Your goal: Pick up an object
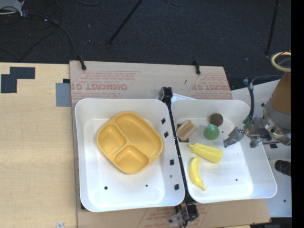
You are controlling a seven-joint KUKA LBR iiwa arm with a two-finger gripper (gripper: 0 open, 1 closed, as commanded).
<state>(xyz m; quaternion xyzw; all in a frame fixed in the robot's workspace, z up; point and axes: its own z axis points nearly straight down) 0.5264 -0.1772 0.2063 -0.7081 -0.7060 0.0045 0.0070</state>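
A: The gripper (233,138) sits at the right of the frame, over the right edge of the right bin (259,184), on the end of the arm (285,94) that comes in from the frame's right side. I can make out grey metal there, but whether the fingers are spread or pressed together I cannot tell. Nothing shows between them.

B: And the things it could take?

A: All in the right bin, left of the gripper. A green ball (212,132) is nearest, just beside it. A dark brown ball (216,119) lies just above the green one. A tan block (185,129) sits near the divider, a yellow bottle-like toy (207,152) lies centre, and a banana (196,173) lies below that. The left bin (90,184) holds a yellow divided plate (129,142).

B: What might spoil it from here?

A: I judge the two balls the risky ones: round, close together, so a closing finger could nudge one away or roll it into the other. The gripper is also close to the bin's right wall, so a descent there could catch the rim.

B: Anything hard to read?

A: The gripper's height above the bin floor is unclear from this slanted look. The arm is cut off at the frame's right edge.
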